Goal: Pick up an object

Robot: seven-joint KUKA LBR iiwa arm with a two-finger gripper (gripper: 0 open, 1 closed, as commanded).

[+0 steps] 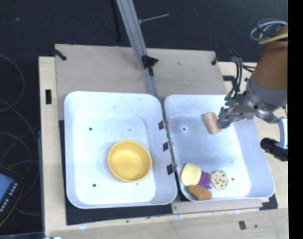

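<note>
My gripper [225,119] hangs over the upper part of the right bin [254,159], coming in from the right. A small tan, roll-shaped object [210,123] lies right at its tip, on its left side, touching or nearly touching it. I cannot tell whether the gripper has hold of this object. In the bin's front left corner sits a cluster: a pale yellow piece [191,173], a purple piece [205,179], a round speckled cookie [219,179] and an orange-brown piece [199,193].
The left bin [76,133] holds a yellow bowl [130,160] upright near its front middle. A grey metal bar [134,29] slants down from the top to the divide between the bins. A dark screen device [2,190] lies off the bench at the left.
</note>
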